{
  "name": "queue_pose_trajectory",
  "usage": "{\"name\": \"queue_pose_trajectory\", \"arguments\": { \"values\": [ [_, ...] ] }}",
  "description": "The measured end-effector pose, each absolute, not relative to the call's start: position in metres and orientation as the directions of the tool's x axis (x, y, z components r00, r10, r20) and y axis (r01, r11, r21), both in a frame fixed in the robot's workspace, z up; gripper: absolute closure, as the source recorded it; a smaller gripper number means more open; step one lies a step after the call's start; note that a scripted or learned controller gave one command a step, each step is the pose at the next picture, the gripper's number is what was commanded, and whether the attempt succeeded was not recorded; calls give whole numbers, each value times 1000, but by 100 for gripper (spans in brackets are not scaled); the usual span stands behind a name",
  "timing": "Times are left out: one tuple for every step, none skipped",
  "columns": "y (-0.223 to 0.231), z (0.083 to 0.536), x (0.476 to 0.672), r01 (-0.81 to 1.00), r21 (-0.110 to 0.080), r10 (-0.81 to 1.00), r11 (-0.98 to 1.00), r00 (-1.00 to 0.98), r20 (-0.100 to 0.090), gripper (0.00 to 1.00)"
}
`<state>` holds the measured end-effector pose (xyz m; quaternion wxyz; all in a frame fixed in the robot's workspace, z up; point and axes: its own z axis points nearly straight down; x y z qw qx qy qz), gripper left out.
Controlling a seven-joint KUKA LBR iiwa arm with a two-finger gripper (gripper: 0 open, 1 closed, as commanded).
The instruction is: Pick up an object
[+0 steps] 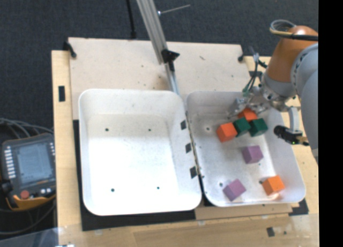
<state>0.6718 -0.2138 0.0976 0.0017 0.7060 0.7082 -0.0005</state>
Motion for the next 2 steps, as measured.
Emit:
{"name": "queue_pose_trajectory", "arguments": {
  "values": [
    [-215, 110, 673, 1000, 5, 1000, 5, -5, -6, 100],
    [-214, 165, 664, 1000, 6, 1000, -1, 1, -2, 100]
  ]
}}
